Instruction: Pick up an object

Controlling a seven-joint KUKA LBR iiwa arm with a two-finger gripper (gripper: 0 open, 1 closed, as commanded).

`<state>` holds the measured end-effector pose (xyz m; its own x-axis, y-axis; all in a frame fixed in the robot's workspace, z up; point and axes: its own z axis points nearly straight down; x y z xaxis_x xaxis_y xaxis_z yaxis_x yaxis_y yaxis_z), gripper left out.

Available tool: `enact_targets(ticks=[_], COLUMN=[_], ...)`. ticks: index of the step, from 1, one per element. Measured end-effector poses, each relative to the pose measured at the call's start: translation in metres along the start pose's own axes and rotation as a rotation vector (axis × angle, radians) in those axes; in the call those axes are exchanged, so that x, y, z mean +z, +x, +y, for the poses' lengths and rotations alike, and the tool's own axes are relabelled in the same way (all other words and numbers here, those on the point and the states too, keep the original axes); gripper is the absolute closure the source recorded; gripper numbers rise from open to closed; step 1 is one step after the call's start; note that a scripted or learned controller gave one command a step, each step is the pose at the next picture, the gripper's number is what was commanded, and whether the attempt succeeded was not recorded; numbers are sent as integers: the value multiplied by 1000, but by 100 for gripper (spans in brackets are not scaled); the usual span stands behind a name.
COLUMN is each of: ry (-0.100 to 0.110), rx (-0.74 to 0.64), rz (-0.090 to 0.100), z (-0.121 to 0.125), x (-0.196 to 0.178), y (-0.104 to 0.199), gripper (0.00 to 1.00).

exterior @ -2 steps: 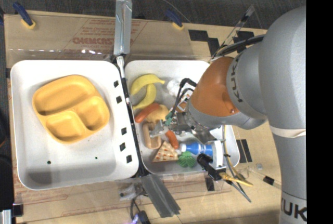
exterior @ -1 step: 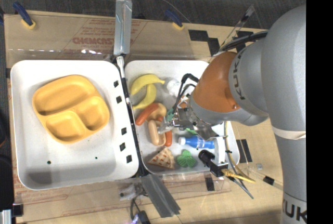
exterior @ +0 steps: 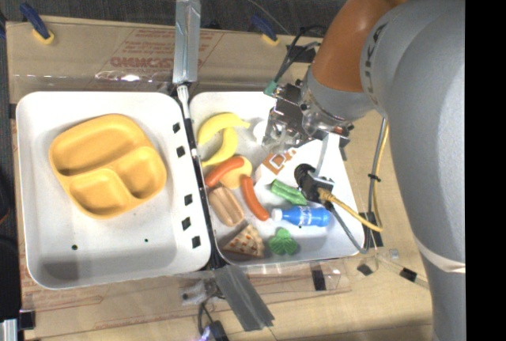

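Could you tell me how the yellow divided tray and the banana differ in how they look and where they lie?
The yellow divided tray is broad and has compartments; the banana is slim and curved. The tray lies alone in the left bin; the banana sits among other toy foods in the right bin. Both are yellow.

Right bin (exterior: pixel 341 173): toys crowd its left and lower parts, with banana (exterior: pixel 217 134), sausages (exterior: pixel 237 185), pizza slice (exterior: pixel 243 240), broccoli (exterior: pixel 283 243) and bottle (exterior: pixel 304 217) packed close; bare floor shows along the right wall. Left bin (exterior: pixel 32 197): yellow tray (exterior: pixel 107 164) fills the upper middle; open floor lies below it. The arm (exterior: pixel 395 78) overhangs the right bin's upper right.
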<state>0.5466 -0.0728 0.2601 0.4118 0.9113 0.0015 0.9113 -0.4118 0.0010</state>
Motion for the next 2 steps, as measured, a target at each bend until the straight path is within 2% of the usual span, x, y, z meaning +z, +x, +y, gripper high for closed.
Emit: enact_targets(ticks=[1, 2], ry=[3, 9], rx=[1, 37], rz=[-2, -4], z=[0, -14], x=[1, 40], y=[-1, 21], gripper=[0, 0])
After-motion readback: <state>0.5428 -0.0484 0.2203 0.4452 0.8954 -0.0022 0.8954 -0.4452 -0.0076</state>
